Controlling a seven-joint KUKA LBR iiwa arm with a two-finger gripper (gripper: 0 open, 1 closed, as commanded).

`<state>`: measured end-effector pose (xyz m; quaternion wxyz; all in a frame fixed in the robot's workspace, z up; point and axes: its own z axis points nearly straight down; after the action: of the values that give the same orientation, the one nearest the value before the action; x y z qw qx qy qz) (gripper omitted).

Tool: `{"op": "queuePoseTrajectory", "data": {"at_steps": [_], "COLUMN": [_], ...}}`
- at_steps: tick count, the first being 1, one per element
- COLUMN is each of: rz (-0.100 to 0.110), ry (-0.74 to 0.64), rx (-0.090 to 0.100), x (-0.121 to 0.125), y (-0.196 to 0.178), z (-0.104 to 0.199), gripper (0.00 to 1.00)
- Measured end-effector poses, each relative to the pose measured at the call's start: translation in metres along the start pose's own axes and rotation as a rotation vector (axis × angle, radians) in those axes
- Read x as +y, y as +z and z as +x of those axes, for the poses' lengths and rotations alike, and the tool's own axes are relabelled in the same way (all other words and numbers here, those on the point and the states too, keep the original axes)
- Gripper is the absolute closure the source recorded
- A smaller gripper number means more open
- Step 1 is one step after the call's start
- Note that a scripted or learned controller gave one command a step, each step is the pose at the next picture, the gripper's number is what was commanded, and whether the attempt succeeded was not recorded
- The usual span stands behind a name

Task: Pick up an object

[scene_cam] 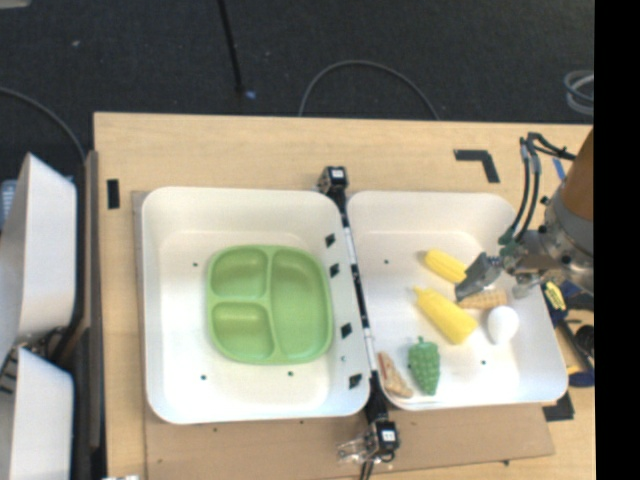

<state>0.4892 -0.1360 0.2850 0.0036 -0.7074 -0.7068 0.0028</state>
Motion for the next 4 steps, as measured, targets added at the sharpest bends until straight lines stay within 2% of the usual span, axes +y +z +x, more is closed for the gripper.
{"op": "queuePoseTrajectory", "data": {"at_steps": [1,3,4], "rz": [-0.012,-0.003,-0.031], "ry": [-0.003,0.000,0.002], "rx": [-0.002,0.000,-0.015], "x": [0.002,0.008,0.018], "y": [-0.005,0.119,0.161], "z": [0.000,-0.001,-0.017], "gripper": [0.00,0.00,0.00]}}
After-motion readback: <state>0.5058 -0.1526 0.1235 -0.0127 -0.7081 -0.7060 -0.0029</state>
